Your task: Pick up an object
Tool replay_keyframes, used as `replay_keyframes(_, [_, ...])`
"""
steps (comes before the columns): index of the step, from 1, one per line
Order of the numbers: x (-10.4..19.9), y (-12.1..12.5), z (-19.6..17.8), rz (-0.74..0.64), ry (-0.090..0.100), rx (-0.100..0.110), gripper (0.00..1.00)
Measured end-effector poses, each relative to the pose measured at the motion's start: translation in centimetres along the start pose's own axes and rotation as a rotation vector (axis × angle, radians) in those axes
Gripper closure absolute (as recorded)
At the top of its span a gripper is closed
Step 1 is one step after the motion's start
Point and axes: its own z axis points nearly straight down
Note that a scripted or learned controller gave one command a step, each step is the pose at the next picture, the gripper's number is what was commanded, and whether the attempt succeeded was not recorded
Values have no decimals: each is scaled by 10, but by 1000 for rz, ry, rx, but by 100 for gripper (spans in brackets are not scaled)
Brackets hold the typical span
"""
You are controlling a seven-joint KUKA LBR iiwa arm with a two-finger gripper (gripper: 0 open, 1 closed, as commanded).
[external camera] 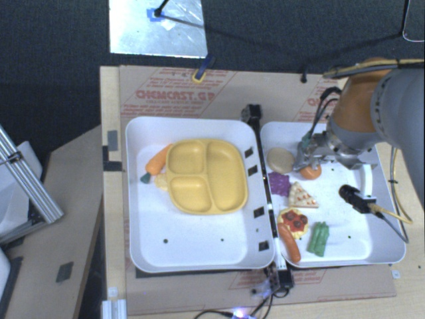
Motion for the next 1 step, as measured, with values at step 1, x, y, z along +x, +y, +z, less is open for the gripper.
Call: replay_keyframes(1, [6,8,-61,-4,-1,-3,100])
